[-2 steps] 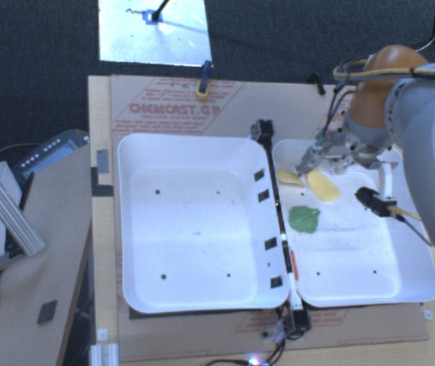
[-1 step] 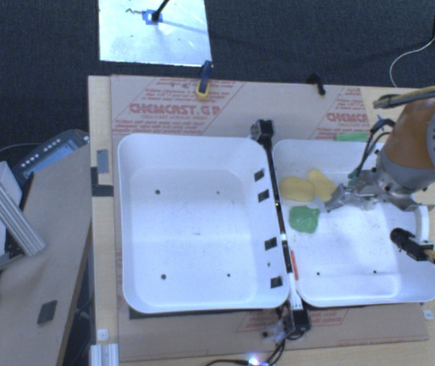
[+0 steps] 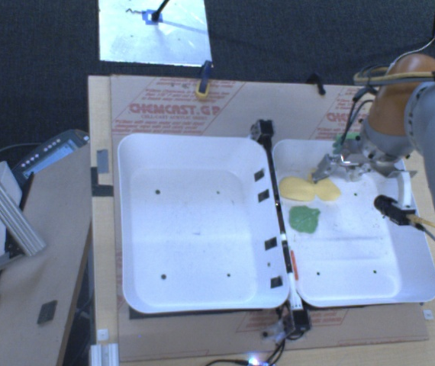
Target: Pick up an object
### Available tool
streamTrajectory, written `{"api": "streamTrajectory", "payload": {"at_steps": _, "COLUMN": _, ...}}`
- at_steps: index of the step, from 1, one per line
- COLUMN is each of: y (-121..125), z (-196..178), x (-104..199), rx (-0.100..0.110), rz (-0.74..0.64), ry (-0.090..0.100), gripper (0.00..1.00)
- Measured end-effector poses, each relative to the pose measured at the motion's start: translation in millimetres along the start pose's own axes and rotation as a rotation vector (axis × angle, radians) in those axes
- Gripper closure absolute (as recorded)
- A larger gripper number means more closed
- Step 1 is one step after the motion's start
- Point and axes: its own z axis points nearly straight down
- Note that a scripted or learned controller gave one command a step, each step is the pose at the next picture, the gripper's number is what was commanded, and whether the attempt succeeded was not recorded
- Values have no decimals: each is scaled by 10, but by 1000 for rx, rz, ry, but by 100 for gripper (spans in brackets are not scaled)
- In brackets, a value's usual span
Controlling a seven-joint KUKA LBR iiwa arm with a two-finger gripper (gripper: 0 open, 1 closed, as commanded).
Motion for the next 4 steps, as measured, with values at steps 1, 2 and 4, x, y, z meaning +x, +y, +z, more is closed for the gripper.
{"api": "streamTrajectory", "payload": {"at_steps": 1, "y": 127, "z": 4, "x": 288, "rx": 3, "rz": 1, "ry": 2, "gripper": 0}}
{"api": "streamTrajectory", "payload": {"at_steps": 2, "y": -440, "z": 12, "x": 18, "rx": 11, "rz": 9, "ry": 1, "gripper": 0}}
{"api": "streamTrajectory", "payload": {"at_steps": 4, "y": 170, "z": -2979, "x": -493, "rx": -14, "rz": 3, "ry": -7, "gripper": 100}}
